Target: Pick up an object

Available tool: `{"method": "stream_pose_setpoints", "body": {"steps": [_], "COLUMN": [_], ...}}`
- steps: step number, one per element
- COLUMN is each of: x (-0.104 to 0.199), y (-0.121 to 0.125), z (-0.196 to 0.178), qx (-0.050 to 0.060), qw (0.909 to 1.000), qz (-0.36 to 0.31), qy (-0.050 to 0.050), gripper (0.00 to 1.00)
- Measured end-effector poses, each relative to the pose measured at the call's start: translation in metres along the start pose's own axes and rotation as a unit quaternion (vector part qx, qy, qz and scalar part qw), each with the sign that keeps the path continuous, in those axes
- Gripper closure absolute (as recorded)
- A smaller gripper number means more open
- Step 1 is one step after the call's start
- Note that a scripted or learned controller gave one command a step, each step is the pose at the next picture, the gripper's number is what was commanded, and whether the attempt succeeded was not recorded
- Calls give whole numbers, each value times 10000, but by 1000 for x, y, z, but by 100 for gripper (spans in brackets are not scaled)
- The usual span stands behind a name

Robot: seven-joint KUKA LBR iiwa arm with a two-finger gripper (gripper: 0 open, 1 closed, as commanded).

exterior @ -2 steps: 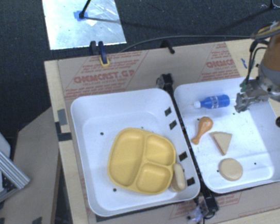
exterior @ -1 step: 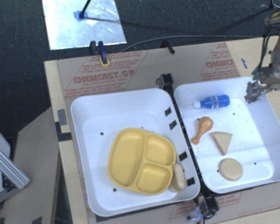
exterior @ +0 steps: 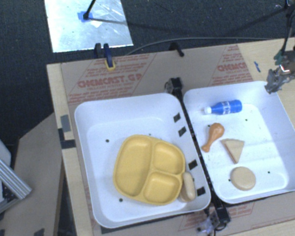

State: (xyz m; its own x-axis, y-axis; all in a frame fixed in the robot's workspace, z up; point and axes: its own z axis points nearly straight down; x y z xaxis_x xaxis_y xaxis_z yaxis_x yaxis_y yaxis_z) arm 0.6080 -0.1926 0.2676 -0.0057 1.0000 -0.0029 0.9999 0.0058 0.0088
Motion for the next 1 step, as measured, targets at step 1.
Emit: {"method": "stream_pose_setpoints", "body": {"steps": [1], "x": [58], "y": [2], "z": [-5], "qx": [28], "qw": [10000], "qz": [-22], "qy": [20], "gripper": [100]}}
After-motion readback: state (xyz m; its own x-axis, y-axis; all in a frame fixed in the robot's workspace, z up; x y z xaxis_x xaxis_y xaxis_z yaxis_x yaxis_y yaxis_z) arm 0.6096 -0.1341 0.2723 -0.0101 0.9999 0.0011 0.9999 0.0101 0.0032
